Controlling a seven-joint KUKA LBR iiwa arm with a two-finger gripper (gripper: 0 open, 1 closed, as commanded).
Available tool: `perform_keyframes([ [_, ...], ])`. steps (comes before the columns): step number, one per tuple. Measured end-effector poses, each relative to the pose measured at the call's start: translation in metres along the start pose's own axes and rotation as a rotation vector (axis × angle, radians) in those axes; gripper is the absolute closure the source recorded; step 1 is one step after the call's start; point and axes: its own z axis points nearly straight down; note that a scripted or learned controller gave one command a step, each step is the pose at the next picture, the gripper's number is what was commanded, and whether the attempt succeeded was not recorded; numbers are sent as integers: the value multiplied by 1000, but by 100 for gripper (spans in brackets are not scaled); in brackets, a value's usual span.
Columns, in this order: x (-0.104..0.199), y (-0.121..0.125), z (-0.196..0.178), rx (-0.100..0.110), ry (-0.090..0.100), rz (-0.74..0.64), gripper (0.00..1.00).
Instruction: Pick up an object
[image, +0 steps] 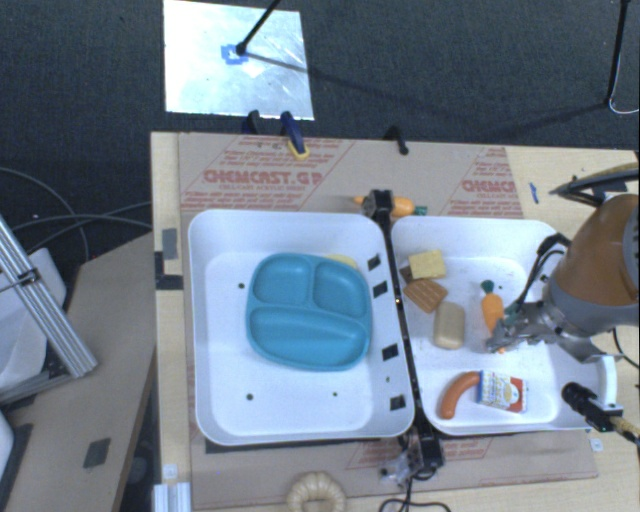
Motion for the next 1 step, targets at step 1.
perform_keyframes([
  [1, 1, 8, -63, -5, -1, -4, 100],
])
